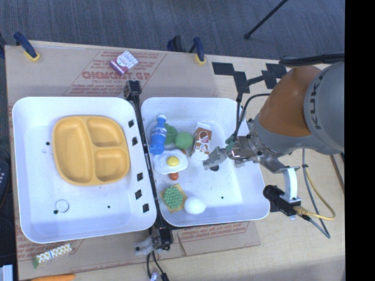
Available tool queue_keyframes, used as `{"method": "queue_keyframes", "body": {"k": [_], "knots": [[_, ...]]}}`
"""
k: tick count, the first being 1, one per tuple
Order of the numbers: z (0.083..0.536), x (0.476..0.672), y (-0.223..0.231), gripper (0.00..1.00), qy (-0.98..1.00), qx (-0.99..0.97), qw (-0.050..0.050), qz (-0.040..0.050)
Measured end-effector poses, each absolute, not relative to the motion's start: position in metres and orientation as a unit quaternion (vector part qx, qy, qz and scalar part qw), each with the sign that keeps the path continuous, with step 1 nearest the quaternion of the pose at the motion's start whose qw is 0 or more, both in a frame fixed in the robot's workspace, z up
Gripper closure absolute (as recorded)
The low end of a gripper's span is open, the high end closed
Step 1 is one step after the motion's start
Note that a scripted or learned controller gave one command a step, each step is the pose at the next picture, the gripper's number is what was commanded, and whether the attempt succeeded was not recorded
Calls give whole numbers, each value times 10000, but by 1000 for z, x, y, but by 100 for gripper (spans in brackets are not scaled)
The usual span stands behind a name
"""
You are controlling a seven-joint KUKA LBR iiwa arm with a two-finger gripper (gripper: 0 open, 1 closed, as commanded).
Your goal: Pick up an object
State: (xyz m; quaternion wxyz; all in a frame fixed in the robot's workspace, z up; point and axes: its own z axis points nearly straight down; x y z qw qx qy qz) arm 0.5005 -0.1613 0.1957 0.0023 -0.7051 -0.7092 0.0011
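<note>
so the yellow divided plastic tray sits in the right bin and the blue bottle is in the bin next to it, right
Not quite. The camera view shows the yellow divided plastic tray in the left white bin, not the right one. The rest holds: the blue bottle lies in the neighbouring bin, the right white bin, near its left wall.

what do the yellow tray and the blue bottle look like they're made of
The yellow tray looks like moulded plastic with a matte finish: one even colour, rounded rims, three pressed compartments. The blue bottle seems to be glossy, translucent plastic, with a bright highlight along its body. Neither can be confirmed by look alone.
</note>
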Motion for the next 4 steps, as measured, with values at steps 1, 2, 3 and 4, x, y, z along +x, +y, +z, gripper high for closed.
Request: {"method": "queue_keyframes", "body": {"k": [1, 2, 3, 4], "knots": [[96, 570, -156, 0, -7882, -6154, 7, 6], [92, 629, -141, 0, -8702, -4927, -1, 3], [93, 616, -110, 0, -7869, -6170, -27, 67], [103, 618, -103, 100, -7894, -6139, 9, 22]]}}
